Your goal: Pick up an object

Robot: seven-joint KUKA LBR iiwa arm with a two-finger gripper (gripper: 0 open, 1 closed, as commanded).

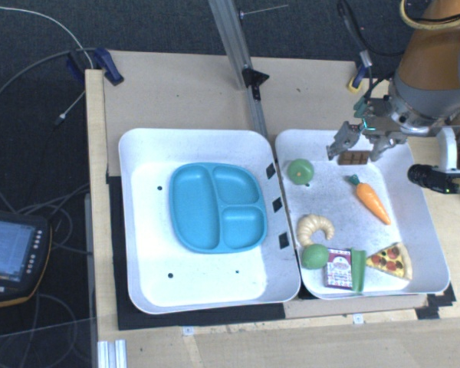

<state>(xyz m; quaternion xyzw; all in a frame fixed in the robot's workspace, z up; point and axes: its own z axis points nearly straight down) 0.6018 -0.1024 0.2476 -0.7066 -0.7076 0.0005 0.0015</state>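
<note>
My gripper hangs over the far end of the right bin, its two fingers spread apart. A small brown block lies just under and between the fingertips, and the gap looks wider than the block. I cannot tell whether either finger touches it. Further down the same bin are a green apple, an orange carrot, a pale croissant, a green ball-shaped fruit, a small red-and-white box, a green strip and a pizza slice.
The left bin holds a blue divided plate. A grey metal post slants down to the gap between the bins. The arm's orange-banded body stands over the bench's far right corner.
</note>
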